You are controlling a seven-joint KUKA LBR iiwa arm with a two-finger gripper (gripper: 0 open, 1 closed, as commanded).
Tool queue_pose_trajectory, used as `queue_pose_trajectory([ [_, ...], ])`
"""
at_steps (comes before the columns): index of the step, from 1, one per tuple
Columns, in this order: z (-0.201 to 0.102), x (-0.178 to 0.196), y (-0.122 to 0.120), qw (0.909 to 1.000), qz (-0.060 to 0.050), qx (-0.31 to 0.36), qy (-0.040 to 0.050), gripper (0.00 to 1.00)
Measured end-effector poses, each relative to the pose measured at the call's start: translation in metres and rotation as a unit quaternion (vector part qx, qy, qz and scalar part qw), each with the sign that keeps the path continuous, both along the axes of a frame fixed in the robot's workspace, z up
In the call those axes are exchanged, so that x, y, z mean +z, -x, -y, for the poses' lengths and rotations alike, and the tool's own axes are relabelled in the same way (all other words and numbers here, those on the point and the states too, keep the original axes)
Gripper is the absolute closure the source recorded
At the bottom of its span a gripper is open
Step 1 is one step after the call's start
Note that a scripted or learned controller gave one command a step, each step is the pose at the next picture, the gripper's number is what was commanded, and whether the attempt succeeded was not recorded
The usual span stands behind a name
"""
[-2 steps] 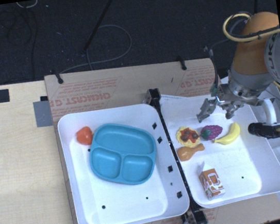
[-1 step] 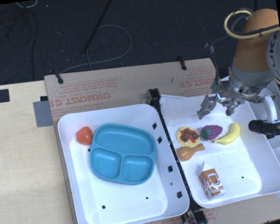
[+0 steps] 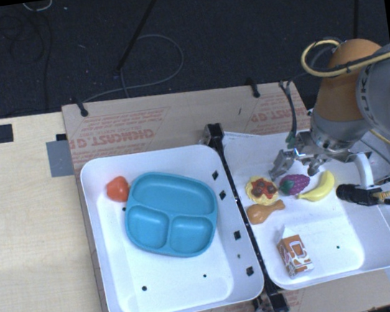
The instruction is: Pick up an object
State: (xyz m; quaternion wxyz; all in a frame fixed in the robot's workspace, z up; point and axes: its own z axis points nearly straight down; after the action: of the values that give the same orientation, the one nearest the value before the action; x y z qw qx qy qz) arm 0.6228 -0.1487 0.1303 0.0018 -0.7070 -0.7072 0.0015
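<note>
The right bin holds a cluster of toy food: a yellow and red piece, a purple bunch of grapes, a yellow banana and a tan drumstick. An orange and white carton lies nearer the front. My gripper hangs over the far part of this bin, just above the grapes and banana, with its fingers spread apart and nothing between them.
The left bin carries a blue divided plate and a small red-orange fruit at its far left. A black divider runs between the bins. Cables trail from the arm at the right.
</note>
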Motion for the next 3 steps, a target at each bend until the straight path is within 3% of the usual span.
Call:
queue_pose_trajectory([
  [1, -0.001, -0.040, -0.002, 1.0000, 0.003, 0.000, -0.0006, 0.00],
  [2, -0.001, -0.027, -0.004, 1.0000, 0.007, -0.001, -0.0001, 1.00],
  [3, 0.004, 0.034, -0.003, 1.0000, 0.002, 0.000, 0.0002, 1.00],
])
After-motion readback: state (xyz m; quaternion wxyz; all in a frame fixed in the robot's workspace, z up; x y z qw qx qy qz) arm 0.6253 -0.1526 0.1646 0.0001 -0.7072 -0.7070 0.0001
